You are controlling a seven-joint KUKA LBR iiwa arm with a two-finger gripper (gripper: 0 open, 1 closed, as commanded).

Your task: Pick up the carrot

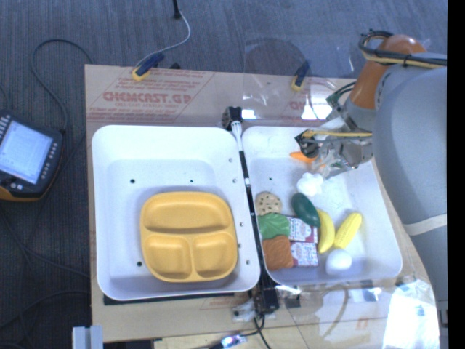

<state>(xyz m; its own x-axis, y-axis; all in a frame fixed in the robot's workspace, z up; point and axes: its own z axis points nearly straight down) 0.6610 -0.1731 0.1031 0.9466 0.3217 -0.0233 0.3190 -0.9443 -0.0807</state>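
Half the carrot (298, 155) behind the end effector (325, 153)

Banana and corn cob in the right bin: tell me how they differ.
The banana is smooth and curved; the corn cob is straight with a bumpy surface. The banana lies beside the dark green vegetable; the corn cob lies nearer the bin's right wall. Both are yellow and slanted.
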